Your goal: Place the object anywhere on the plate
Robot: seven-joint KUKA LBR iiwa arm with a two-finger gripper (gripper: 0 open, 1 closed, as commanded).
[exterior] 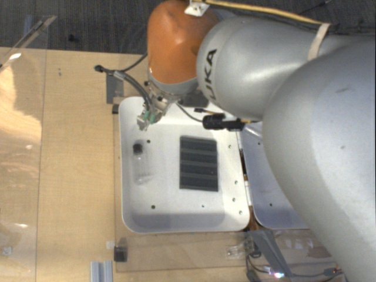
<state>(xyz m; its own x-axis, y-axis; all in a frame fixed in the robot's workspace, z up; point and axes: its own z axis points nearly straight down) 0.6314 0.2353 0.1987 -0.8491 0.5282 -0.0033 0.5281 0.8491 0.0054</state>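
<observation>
On wooden bench [70, 157] | white bin [170, 213] | dark carpet [88, 10] behind

"UKA" lettering, on grey arm [282, 69]

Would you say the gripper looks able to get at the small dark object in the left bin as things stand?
Probably yes: the gripper hangs just above the small dark object in the left bin, and nothing lies between them.

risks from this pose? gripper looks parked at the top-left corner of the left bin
1. The gripper hangs by the left bin wall; descending here might clip the rim.
2. The small dark object lies apart from it, so a grasp may miss.
3. The dark ribbed plate lies further right; a drop could land short.
</observation>
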